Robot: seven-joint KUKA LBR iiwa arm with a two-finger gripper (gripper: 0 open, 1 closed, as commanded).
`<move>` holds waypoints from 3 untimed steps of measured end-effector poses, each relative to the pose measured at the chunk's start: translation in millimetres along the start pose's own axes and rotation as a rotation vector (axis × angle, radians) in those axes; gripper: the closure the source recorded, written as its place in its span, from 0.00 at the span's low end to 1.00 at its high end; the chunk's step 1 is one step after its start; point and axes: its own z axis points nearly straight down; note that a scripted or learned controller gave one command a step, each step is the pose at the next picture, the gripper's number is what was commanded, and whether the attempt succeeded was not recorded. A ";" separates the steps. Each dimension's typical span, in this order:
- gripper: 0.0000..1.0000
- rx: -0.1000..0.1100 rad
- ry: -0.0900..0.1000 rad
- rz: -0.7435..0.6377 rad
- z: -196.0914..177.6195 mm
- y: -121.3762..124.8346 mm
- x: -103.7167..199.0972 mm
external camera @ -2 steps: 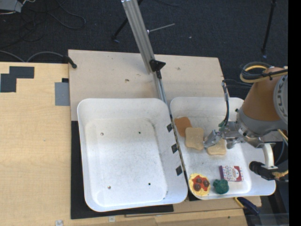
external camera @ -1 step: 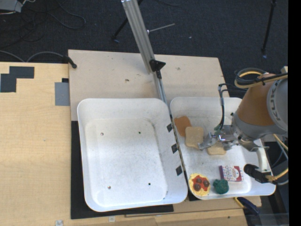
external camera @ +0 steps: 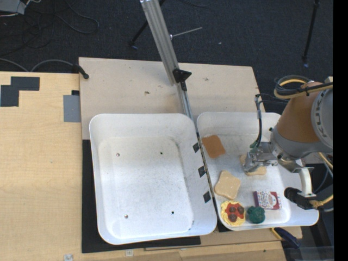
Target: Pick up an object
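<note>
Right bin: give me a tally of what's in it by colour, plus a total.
Tan or brown bread-like pieces: 3, at and under the tool
Red and yellow round item: 1
Green ball: 1
Red and white packet: 1
Total: 6

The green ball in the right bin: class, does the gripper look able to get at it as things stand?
Probably yes. The green ball lies uncovered near the right bin's front rim, between a red and yellow toy and a small red packet. The gripper hangs close by, though those neighbours crowd it.

One fixed camera looks down aslant on both bins (external camera: 147,125).
</note>
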 end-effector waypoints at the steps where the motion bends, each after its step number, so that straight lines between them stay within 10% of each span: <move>1: 1.00 0.005 0.000 0.002 -55.6 -5.6 -9.3; 3: 1.00 0.005 0.000 -0.008 -142.4 -0.7 -13.4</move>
